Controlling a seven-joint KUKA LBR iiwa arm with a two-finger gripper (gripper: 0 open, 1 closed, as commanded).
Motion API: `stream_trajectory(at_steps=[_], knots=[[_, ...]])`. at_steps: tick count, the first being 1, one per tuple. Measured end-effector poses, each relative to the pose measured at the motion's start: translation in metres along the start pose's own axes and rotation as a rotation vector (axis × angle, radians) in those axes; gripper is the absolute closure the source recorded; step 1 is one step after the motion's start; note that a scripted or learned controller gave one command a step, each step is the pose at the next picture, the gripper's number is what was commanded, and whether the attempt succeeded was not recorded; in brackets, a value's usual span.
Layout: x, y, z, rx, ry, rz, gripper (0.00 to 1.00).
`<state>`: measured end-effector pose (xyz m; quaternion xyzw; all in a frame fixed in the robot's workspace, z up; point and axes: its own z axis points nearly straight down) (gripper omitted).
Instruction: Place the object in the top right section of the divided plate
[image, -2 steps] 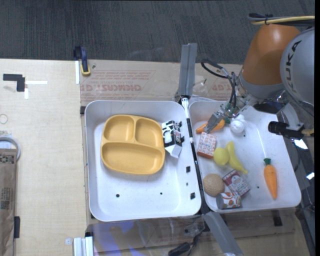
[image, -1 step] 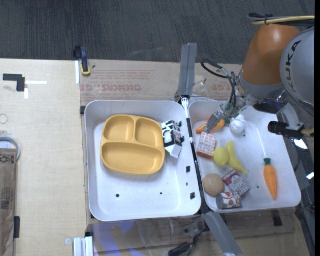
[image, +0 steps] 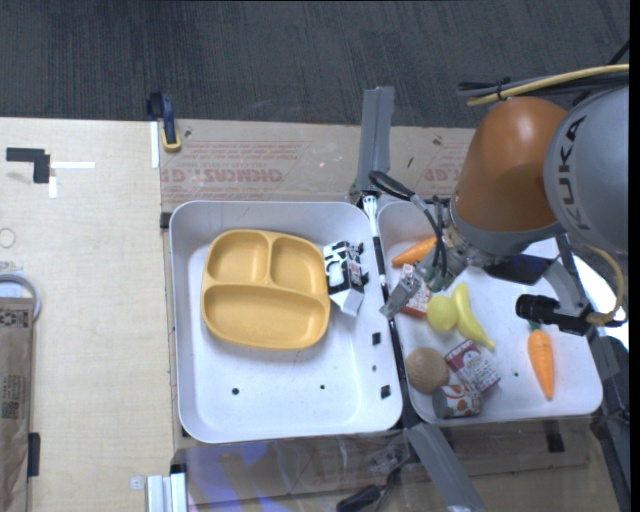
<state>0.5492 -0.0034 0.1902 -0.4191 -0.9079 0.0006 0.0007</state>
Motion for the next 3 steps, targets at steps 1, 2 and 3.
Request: stream_trajectory(at_steps=[1, 2, 3], knots=[[-0.008, 0.023, 0.000, 0.000, -0.001, -0.171, 0.00], [-0.018, -0.010, 0.000, -0.001, 0.000, -0.292, 0.00], [-0.036, -0.059, 0.000, -0.001, -0.001, -0.435, 0.00]])
